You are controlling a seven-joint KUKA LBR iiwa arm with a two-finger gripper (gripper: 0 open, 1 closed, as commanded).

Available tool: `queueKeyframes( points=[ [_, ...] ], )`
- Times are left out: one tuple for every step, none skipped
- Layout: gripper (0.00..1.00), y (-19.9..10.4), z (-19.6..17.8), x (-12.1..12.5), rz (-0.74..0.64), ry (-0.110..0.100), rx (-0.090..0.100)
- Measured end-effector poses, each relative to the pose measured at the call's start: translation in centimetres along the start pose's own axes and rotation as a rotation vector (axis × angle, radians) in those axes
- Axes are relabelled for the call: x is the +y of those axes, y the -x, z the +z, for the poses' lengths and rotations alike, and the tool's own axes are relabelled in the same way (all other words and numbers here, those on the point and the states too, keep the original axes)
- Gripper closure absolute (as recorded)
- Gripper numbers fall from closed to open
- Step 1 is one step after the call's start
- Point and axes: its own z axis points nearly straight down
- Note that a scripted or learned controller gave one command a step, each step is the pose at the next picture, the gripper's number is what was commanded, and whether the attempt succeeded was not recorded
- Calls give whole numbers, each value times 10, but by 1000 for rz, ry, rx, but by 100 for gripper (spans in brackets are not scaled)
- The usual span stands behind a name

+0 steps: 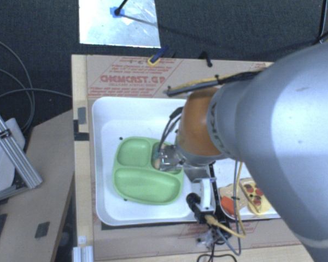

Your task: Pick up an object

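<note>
one green divided tray (145, 173) sits lower left of centre in the left bin (106, 146). gripper (167, 160) at its right rim; grasp state not discernible. right: pizza-slice toy (254, 195). judged: nothing lifted yet, pick outstanding.

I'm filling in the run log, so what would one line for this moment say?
arm: over left bin | hand: low at green divided plate right edge | grasp: unclear | right bin: pizza slice toy
</note>
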Motion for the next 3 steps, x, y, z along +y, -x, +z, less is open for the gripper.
queueKeyframes(
  points=[
    [100,0,1,-2,4,5,-1],
    [100,-2,-178,-14,-3,-25,-1],
    [100,3,-37,8,4,-51,-9]
  ],
)
